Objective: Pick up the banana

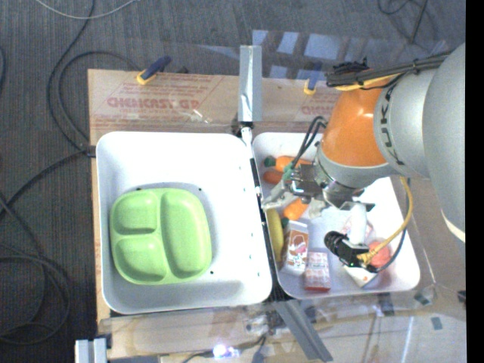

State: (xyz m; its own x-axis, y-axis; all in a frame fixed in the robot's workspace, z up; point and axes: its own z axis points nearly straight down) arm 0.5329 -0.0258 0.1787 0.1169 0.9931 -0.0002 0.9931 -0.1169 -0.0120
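- Lime-green divided plate (160,234) in the white left bin (174,146)
- Yellow banana (277,235), darker at its tip
- Orange carrot (286,163)
- Red-and-white carton (298,249)
- Arm (423,127) grey, with orange band (359,131)
- Brown cardboard (162,100) with faded red print

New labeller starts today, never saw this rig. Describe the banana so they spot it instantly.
Look at the right white bin, the one under the grey and orange arm. Along its left wall, just below the hand, lies the banana, lengthwise beside a small upright carton. It is the long, narrow yellow-green item; its neighbours are boxy cartons or round orange pieces.
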